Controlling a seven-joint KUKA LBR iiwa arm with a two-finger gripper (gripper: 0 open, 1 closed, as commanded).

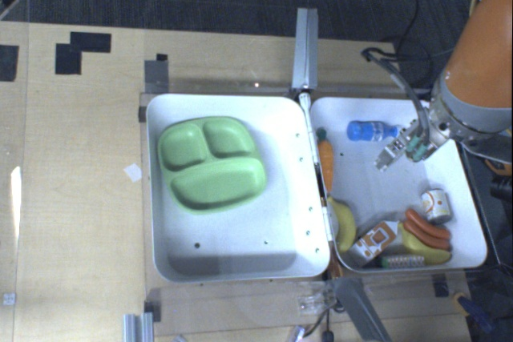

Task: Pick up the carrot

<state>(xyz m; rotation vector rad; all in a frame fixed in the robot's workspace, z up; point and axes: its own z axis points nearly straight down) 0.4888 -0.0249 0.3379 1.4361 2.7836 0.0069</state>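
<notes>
In the right bin [473, 208], a slim orange carrot [325, 163] hugs the left wall.

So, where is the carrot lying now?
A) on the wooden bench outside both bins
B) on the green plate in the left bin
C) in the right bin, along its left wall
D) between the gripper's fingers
C: the carrot lies in the right bin against its left wall, above the banana, well apart from the gripper.
</notes>
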